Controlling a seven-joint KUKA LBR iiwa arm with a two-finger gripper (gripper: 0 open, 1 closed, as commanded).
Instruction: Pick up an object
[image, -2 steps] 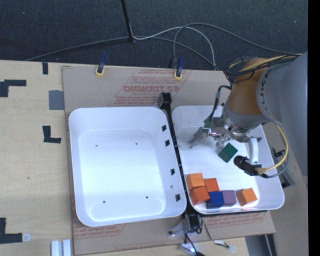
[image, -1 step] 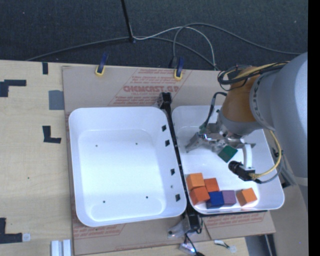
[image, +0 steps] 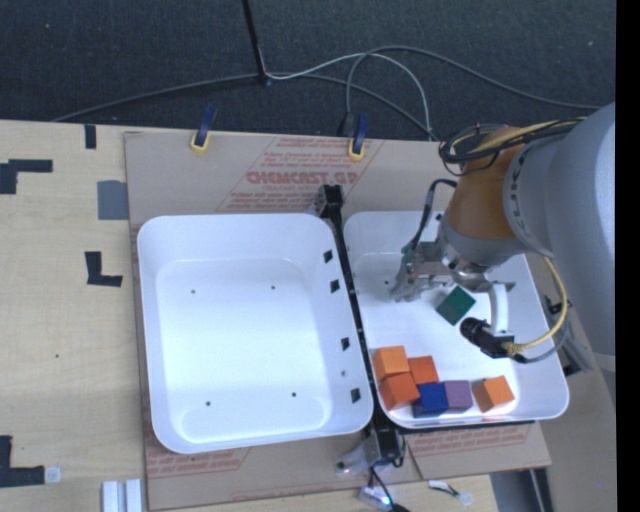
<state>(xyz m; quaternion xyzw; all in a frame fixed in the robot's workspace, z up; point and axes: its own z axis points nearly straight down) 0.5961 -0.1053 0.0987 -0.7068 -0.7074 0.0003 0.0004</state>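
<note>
The arm reaches into the right bin, which sits beside the left bin on the surface. Its gripper hangs low over the bin's far half; whether the fingers are open or closed cannot be told, and nothing shows between them. A green block lies tilted just right of the gripper, under the wrist. Along the bin's near wall sit two orange blocks, a red block, a blue block, a purple block and another orange block, clustered close together.
</note>
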